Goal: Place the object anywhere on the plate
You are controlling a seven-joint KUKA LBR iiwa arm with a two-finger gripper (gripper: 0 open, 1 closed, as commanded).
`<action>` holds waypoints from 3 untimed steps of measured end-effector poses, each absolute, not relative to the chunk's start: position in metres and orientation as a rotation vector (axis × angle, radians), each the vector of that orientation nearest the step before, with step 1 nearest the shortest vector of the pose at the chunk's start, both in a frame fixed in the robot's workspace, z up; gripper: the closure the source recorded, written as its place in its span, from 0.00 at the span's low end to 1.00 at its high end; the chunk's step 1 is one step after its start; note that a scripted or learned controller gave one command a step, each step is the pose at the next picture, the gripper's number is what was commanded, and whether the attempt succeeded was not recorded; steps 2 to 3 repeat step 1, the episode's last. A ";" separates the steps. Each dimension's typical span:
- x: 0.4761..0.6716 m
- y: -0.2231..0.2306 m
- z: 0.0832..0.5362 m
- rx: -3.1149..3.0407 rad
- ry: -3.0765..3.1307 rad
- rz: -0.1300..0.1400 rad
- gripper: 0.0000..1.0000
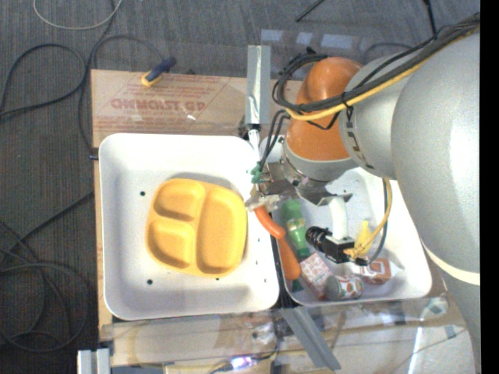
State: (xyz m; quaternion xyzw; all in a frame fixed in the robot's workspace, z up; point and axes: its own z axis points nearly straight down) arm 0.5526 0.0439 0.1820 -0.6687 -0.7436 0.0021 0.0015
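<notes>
We are seeing the grey arm (437, 154) reaching in from the right, its orange band (323, 107) bending down toward the gripper (261, 192), which is hanging low and pointing left.

Plate (199, 226): yellow plastic, smooth, soft sheen. Bins (125, 287): white plastic, matt, smooth. Arm (437, 131): grey shell, smooth, satin; orange band (323, 107) glossy. Carrot (279, 240): orange, smooth plastic look. Bottle (296, 228): green, glossy plastic. Board (168, 107) behind left bin: brown cardboard, matt. Floor (195, 14): dark carpet, rough weave. Cables (47, 61): black, smooth sheathing.
</notes>
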 end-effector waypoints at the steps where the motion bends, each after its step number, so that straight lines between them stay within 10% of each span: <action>1: 0.553 0.044 0.182 -2.099 -2.334 0.006 0.00; 3: 0.553 0.044 0.182 -2.099 -2.334 0.006 0.00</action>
